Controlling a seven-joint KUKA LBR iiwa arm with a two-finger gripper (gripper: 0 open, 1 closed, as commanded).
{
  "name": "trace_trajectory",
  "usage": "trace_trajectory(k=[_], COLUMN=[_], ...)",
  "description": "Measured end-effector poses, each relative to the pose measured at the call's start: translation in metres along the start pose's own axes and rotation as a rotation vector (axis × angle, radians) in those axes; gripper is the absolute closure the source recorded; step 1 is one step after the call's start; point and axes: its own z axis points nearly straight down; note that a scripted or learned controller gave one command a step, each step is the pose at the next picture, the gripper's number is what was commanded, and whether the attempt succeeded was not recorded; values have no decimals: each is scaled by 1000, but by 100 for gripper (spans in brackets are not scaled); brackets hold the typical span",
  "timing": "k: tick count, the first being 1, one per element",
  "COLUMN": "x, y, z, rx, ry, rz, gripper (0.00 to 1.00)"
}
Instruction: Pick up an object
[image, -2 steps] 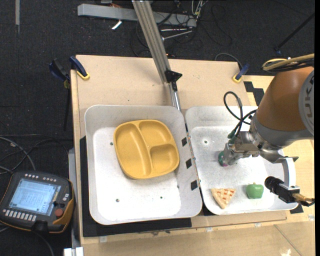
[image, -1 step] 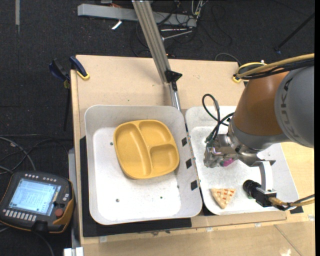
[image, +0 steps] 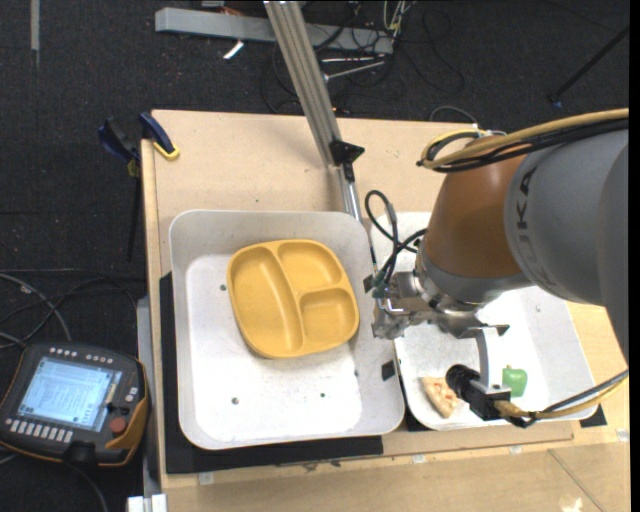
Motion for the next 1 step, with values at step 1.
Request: trace_trajectory(k=[1], x=[58], y=[4], z=[0], rx=[-1], ry=[0], rz=[-1], gripper=[100])
